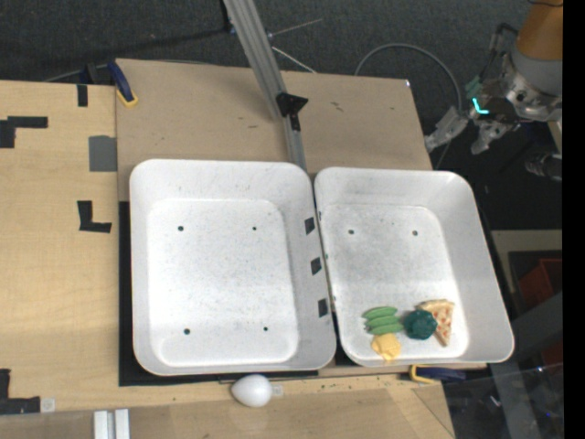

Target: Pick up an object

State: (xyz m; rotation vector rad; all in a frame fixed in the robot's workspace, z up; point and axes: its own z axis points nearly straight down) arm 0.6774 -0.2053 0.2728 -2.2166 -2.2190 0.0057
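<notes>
Nowhere near done: claw (477, 132) spread wide, held nothing, parked beyond right bin (475, 210); toys (409, 323) untouched, pick-up remained.

Both bins are white, the left bin (219, 263) and right bin (402, 254) lightly speckled dark. In the right bin's near corner: a green pod toy (382, 318), a yellow piece (387, 345), a dark teal lump (420, 324), and an orange-and-cream wedge (441, 319), possibly pizza-patterned. A white egg shape (251, 390) lies before the left bin.
</notes>
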